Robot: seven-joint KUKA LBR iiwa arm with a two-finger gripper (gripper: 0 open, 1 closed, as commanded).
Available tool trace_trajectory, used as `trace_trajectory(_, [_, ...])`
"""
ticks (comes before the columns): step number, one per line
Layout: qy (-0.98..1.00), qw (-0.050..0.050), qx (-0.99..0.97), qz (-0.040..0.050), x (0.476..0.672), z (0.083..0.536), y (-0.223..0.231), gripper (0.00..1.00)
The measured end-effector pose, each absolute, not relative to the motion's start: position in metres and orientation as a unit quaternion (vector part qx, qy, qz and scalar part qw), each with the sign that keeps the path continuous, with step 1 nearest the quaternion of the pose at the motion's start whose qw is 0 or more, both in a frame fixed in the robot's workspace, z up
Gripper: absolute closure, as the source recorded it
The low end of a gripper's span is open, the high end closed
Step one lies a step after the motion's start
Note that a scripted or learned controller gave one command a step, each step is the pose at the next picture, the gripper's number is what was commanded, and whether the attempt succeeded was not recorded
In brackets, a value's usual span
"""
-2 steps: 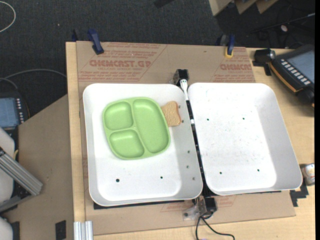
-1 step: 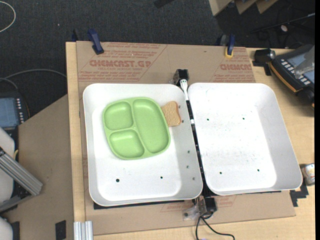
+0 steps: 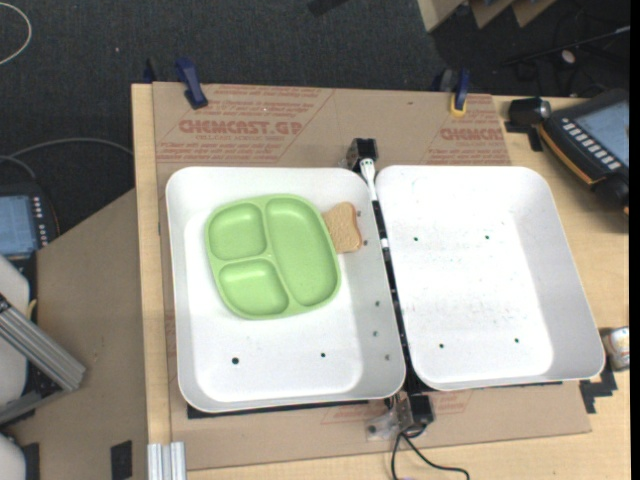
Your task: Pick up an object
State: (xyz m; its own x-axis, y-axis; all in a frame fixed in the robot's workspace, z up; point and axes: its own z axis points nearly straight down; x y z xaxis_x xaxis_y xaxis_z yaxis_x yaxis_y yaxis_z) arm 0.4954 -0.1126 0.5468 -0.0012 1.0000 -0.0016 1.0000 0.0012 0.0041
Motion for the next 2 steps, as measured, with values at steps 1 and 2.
trace_trajectory(1, [0.708,-0.005,0.706,-0.0034,0.478,0.443,-0.078,1.00])
trace_trajectory(2, [0.709,-0.006,0.705,-0.0041,0.484,0.326,-0.021,1.00])
